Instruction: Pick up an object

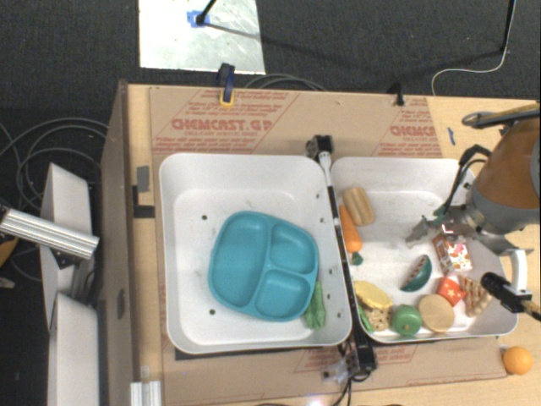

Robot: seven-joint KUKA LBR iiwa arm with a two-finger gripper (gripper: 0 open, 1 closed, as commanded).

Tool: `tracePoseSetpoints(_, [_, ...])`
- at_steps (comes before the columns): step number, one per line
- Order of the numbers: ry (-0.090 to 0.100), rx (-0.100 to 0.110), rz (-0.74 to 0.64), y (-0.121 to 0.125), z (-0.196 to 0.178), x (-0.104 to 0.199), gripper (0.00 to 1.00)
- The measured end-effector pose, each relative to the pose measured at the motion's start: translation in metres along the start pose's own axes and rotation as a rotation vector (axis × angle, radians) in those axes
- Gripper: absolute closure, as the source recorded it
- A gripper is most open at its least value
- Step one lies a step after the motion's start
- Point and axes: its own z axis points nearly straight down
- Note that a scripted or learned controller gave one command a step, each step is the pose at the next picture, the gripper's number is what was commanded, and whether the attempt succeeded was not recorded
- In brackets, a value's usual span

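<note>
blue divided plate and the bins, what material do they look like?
Teal-blue divided plate: likely moulded plastic, matte to satin; even colour, soft rounded compartment ridges, no sharp glare. Two shallow white bins, left and right: probably thin formed plastic, smooth, slightly glossy; rounded corners and rolled rims suggest it, though painted metal can't be excluded.

Two white bins sit side by side on a cardboard-covered bench. The left bin [182,227] holds a blue divided plate [262,265] at centre frame. The right bin [397,180] holds toy food: a bread roll [358,205], a carrot [351,231], a green apple [407,319], a tomato [450,288]. The robot arm [511,180] enters at right, its gripper [439,227] above the right bin near a small red-and-white packet [452,253]. An orange ball [517,360] lies at lower right
</note>
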Motion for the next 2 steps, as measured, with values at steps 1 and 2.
tracePoseSetpoints(1, [0.005,0.013,0.001,0.065,-0.099,-0.025,0.0])
tracePoseSetpoints(2, [0.008,0.023,0.006,0.023,-0.007,-0.023,0.0])
